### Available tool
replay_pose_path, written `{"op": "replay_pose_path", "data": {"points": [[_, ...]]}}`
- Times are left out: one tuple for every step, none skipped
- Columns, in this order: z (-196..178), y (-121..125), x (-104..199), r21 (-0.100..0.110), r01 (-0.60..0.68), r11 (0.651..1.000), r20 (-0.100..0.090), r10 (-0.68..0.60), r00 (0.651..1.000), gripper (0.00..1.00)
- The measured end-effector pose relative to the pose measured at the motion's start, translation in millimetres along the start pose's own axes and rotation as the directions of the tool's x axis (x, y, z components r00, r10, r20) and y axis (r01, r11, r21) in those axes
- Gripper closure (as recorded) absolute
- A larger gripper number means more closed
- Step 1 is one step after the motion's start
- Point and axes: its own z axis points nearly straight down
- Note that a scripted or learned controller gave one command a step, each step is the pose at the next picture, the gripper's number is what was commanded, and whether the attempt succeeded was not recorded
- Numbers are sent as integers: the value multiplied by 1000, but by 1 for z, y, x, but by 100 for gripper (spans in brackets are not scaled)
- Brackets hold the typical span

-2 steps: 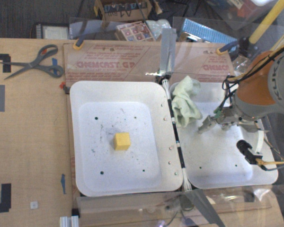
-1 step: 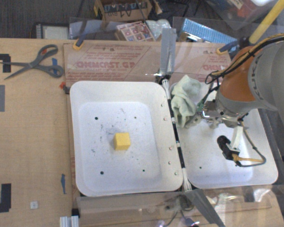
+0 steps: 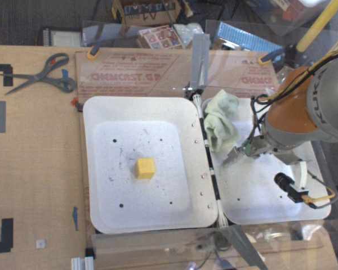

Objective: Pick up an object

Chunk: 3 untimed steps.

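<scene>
A small yellow block (image 3: 146,168) lies near the middle of the left bin (image 3: 101,122). A crumpled pale green cloth (image 3: 219,121) is bunched in the right bin (image 3: 253,201), against its far left corner and the divider between the bins. My gripper (image 3: 232,157) hangs low over the right bin, just below and to the right of the cloth's lower edge, pointing left toward the divider. Nothing shows in its grasp. The grey arm with its orange band (image 3: 290,108) covers the right bin's far right part.
Scissors (image 3: 45,76) lie on the wooden bench at the far left. A clear panel with red print (image 3: 129,75) stands behind the bins, with boxes and clutter beyond it. The left bin's floor carries dark specks around the block.
</scene>
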Motion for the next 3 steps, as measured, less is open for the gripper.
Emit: {"op": "replay_pose_path", "data": {"points": [[-1, -43, -27, 7, -220, 975, -2, 220, 975, 0], [-12, -42, -27, 1, -221, 975, 0, 221, 975, 100], [-97, 58, 3, 7, -219, 976, 0, 219, 976, 100]]}}
